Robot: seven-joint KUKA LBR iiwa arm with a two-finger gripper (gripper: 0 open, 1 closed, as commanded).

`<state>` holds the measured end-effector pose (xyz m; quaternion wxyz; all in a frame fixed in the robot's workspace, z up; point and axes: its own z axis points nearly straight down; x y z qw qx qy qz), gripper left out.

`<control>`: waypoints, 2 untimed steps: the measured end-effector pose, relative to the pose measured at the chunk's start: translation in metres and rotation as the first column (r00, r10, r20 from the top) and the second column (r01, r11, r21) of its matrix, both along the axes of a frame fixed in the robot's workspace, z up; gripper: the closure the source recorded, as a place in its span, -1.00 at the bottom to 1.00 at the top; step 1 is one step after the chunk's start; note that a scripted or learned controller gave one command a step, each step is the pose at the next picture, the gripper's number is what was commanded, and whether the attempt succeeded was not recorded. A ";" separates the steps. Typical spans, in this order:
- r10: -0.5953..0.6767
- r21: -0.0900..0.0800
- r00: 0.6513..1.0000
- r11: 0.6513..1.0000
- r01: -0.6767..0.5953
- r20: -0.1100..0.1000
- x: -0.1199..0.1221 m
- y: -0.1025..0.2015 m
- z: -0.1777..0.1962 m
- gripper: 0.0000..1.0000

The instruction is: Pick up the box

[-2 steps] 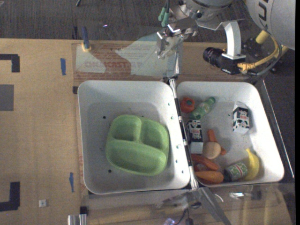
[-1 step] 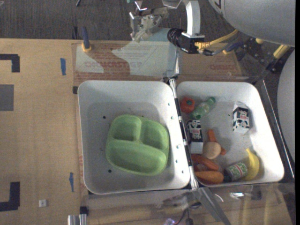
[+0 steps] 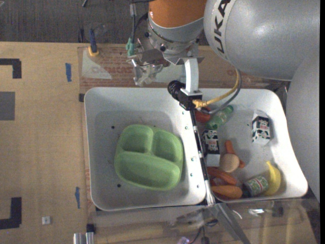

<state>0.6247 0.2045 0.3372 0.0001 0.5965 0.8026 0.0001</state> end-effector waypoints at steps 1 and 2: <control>0.168 0.000 0.986 0.986 -0.168 0.003 -0.054 0.013 0.080 1.00; 0.159 -0.001 0.987 0.987 -0.159 0.003 0.040 -0.026 0.099 1.00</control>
